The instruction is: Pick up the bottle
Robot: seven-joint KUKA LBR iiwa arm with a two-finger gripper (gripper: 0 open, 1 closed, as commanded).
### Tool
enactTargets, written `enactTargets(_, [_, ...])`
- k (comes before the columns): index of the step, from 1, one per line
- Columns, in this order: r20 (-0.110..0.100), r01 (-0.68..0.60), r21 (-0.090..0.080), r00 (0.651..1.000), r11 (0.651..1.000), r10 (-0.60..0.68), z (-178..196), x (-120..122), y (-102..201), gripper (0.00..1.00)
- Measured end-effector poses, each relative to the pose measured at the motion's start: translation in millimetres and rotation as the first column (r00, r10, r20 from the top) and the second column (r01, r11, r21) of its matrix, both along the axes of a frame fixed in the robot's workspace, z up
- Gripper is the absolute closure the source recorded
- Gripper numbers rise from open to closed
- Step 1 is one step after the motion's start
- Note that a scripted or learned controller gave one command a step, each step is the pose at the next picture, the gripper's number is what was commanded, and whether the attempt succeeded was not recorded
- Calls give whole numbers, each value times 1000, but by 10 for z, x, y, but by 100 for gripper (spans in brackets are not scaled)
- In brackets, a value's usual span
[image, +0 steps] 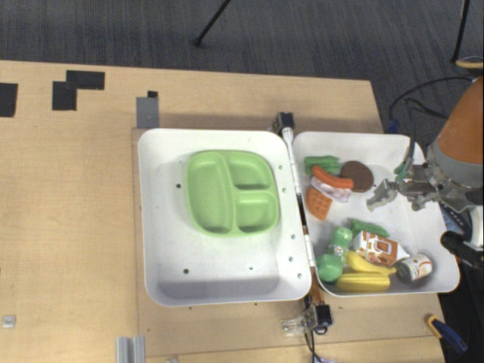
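2 shallow white bins are seen side by side on the tabletop [76, 225]. In the left bin [162, 278], a green divided tray [231, 193] is placed slightly toward 12 o'clock. In the right bin [386, 144], a brown disc [358, 175] is found toward 12 o'clock, an orange waffle piece [319, 203] at 9 o'clock, and a yellow banana [364, 281] at 6 o'clock beside a small can [414, 269].
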State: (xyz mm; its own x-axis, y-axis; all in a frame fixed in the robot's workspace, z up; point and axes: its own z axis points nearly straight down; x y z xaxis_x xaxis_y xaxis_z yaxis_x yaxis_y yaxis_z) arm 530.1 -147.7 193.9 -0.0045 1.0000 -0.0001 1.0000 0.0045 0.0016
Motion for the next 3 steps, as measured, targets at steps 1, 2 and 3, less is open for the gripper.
enactTargets(1, [9,282,-1,959,959,-282,-718,-309,376,0])
enactTargets(2, [33,467,-1,884,884,-467,-836,-307,433,0])
enactTargets(3, [0,400,2,916,916,-400,-94,-426,1077,0])
